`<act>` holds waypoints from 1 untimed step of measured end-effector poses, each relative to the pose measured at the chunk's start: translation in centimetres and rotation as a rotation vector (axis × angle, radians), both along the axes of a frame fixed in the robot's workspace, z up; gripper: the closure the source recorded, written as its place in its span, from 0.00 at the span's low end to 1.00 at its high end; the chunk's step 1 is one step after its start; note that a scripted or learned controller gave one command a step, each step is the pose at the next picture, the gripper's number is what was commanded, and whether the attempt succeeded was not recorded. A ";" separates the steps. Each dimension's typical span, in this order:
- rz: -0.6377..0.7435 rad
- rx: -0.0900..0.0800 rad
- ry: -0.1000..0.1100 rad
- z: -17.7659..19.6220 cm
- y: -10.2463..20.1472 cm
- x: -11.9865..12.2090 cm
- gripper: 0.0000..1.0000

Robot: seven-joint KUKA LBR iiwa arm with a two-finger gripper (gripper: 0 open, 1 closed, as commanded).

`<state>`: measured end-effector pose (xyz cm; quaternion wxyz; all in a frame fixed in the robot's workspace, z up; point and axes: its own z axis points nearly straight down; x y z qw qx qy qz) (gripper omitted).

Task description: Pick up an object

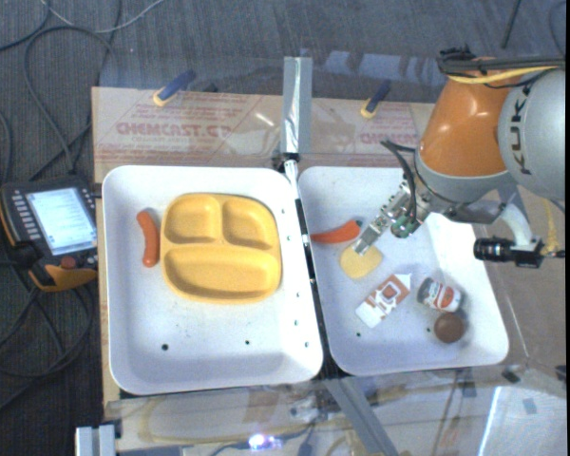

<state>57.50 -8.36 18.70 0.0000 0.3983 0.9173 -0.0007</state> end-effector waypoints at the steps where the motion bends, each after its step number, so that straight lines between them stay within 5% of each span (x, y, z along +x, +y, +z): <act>1: -0.281 -0.001 -0.001 9.0 4.5 8.8 1.00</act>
